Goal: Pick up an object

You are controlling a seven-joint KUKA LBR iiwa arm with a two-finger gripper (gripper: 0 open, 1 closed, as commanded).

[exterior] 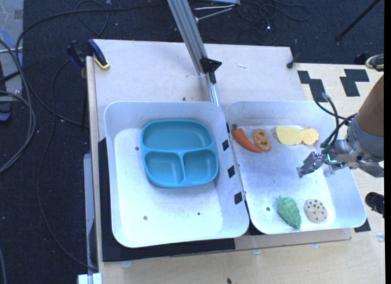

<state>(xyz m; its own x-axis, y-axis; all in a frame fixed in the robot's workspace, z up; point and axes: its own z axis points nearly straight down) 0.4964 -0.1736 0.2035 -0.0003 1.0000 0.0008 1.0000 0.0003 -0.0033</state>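
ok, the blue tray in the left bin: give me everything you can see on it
The blue tray is a light blue, plastic-looking rounded rectangle with three compartments: one long one along the far side, two smaller ones on the near side. It lies flat and upright on the left bin's floor, slightly rotated, toward the far-right part. Nothing sits in it or touches it.

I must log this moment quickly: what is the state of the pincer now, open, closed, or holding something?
Pincer: over the right bin, with no object seen between its fingers; open or closed cannot be told.
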